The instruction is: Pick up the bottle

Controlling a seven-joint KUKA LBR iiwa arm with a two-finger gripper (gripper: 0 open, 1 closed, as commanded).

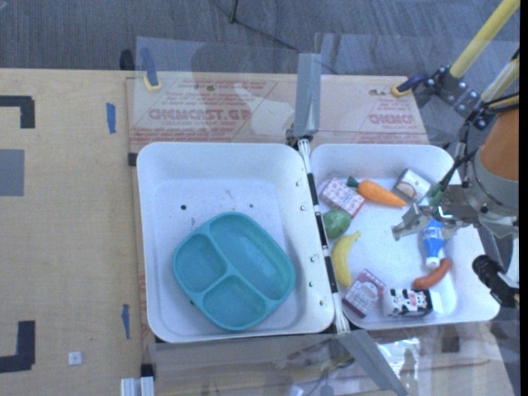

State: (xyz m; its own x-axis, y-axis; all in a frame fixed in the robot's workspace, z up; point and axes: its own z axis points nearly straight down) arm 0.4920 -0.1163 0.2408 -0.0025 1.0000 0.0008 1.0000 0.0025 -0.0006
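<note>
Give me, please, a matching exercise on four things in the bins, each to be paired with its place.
Things:
1. teal divided tray
2. carrot
3. banana
4. bottle

Places:
A. in the right bin, by its left wall, just below the green vegetable
B. in the left bin
C. in the right bin, just above the sausage, under the gripper
D. in the right bin, near its far rim, beside the pink packet

Pairs: 1-B, 2-D, 3-A, 4-C
</note>
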